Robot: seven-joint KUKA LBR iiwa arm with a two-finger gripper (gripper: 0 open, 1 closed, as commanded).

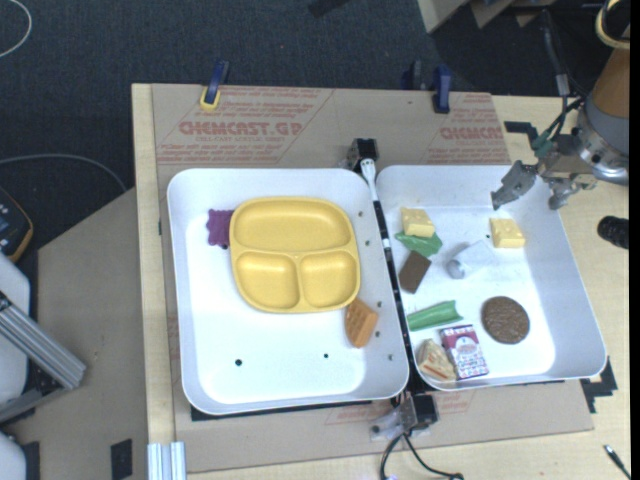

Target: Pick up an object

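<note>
Bins sit side by side on the bench, and going from the left, the left white bin [200,368] holds a yellow plastic plate with three compartments [295,253]. A purple scrap [218,226] peeks out at the plate's left edge, touching it, and a small tan wedge that looks like toy bread [361,322] lies just off its lower right corner.

Crossing the divider into the right white bin [560,298], there is a scatter of small pieces: a pale yellow block [418,222] resting on a green strip [418,242], a brown bar [414,270] just below them, a small grey lump [457,264], a green pod-shaped piece [433,314], a sandwich-like triangle [435,360] beside a little red and white carton [466,352], and a round brown disc like a toy cookie [505,319].

Nearest the arm lies a pale yellow cheese-like block [507,233], flat on the bin floor and well apart from its neighbours. It looks small, blocky and easy to pinch.

Over the bin's upper right corner hovers the two-finger gripper [533,190], its fingers spread apart with nothing between them. I would judge this the approach, with no grasp made yet. The cheese-like block seems the likeliest target; the next move would call for coming down over it so the fingers straddle it, then closing.
</note>
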